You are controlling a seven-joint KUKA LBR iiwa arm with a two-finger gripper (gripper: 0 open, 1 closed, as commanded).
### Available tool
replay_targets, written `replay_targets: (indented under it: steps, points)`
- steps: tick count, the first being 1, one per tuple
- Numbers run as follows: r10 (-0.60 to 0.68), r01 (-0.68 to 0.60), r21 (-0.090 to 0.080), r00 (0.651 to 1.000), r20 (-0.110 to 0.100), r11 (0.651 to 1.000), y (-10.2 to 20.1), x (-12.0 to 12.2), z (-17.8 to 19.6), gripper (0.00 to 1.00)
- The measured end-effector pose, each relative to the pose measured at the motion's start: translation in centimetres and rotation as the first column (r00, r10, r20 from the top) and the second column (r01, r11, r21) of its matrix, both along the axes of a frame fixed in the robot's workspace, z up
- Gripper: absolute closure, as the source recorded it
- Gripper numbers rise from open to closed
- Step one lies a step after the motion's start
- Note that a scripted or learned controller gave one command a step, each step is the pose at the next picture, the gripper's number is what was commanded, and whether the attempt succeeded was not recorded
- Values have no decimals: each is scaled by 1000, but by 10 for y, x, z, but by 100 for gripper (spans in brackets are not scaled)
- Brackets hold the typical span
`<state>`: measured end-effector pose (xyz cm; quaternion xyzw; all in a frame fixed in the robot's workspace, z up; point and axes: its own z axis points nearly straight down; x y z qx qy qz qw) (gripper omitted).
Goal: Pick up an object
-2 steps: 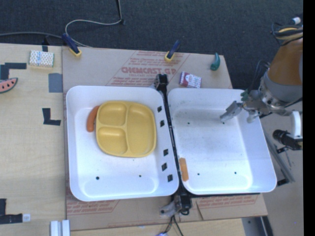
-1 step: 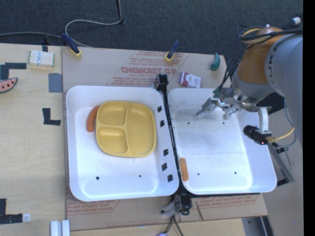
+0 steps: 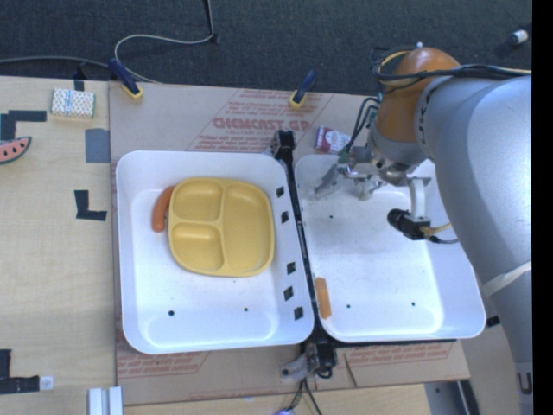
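Reaching in from the right, the big grey arm point(image 3: 484, 162) with its orange band point(image 3: 410, 93) hangs over the right bin point(image 3: 389, 318). Its gripper point(image 3: 346, 180) sits near the back edge of that bin, low over the white floor. The metal fingers point(image 3: 327, 182) point toward the middle wall between the two bins. They look spread a little, but the parts are small and jumbled, so I cannot tell for sure if they are open or closed. Nothing can be seen between them.

A yellow tray point(image 3: 222, 226) with three sections lies in the left bin point(image 3: 147, 318). An orange hot dog toy point(image 3: 160, 210) lies just beside the tray's left side, partly tucked under its rim. Another small orange thing point(image 3: 322, 297), maybe a carrot, lies in the right bin against the middle wall, near the front. It is well apart from the gripper.
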<state>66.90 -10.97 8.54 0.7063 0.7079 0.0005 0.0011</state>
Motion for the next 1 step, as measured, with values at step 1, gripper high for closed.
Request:
replay_targets:
  steps: [1]
  points:
    - [-1, 1, -1, 1000, -2, 1000, 16, -1, -1, 0]
